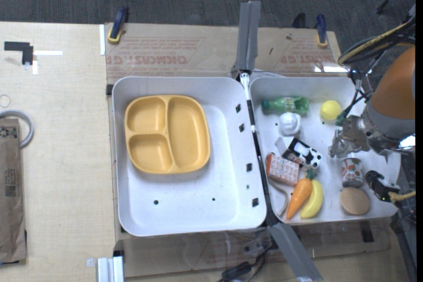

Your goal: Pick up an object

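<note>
Dark carpet is seen behind a pale wooden counter (53, 162), on which cardboard sheeting is clamped under two white bins, presumably to keep them from shifting. The left bin (192, 208) is taken up by a yellow divided plate (168, 134) lying flat toward its far left, apart from everything else. The right bin (334, 84) is where all the small things have been gathered, so any pick must be made there.

The arm (395, 92) is reached in from the right, and the gripper (345, 140) is placed low over the right part of that bin, just above a small can (351, 172). The state of the jaws cannot be told; they are too small and cluttered to read, and nothing is seen held.

By size, the loose things are noted thus: a green bottle (285, 104) at the far wall, a carrot (299, 196) touching a banana (314, 199) near the front, a red packet (283, 170), a tan disc (355, 201), a lemon (330, 109). The can is judged the likely target, being nearest the gripper.
</note>
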